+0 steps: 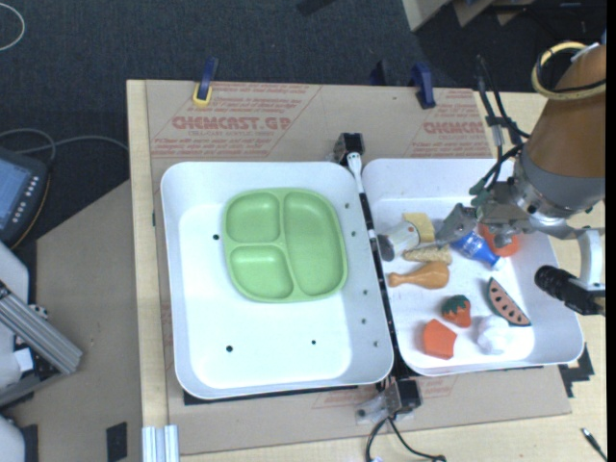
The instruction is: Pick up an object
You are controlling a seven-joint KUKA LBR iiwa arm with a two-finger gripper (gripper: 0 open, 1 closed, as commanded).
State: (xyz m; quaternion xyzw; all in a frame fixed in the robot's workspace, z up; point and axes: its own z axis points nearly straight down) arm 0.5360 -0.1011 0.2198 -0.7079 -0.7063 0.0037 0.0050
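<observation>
Cardboard-topped bench [289, 114] carrying two white bins. Right bin [549, 354], near to far: orange block [438, 339], strawberry [456, 308], watermelon slice [507, 302], drumstick [420, 277]. Left bin [183, 258]: one green divided plate [286, 244]. Gripper [478, 227] hovers over a blue object [474, 247]; finger spread unclear.

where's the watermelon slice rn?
In the camera view, the watermelon slice lies in the right bin, near its right-front corner, just right of the strawberry and above a small white object.
</observation>
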